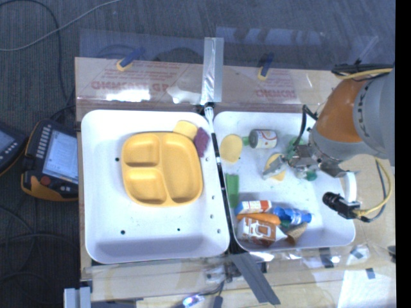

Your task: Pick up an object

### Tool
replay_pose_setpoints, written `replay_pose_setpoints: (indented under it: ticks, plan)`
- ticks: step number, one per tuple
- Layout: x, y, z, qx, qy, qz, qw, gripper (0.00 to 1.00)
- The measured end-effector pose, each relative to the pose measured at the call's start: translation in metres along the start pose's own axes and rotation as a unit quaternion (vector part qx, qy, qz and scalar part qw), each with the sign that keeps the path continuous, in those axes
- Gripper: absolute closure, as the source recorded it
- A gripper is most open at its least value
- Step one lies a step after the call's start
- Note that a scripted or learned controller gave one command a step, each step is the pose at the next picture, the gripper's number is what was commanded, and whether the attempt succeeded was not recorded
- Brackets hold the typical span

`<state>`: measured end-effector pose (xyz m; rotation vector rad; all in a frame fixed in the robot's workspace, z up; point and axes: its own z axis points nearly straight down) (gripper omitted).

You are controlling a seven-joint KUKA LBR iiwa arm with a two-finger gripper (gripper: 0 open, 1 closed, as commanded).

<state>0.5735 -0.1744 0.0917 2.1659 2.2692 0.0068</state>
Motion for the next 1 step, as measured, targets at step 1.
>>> replay_pose_setpoints:
  ticks: [1]
  plan:
    - [0.0224, 0.0637, 0.0028, 0.002, -0.002, 0.088, 0.9961, 0.00]
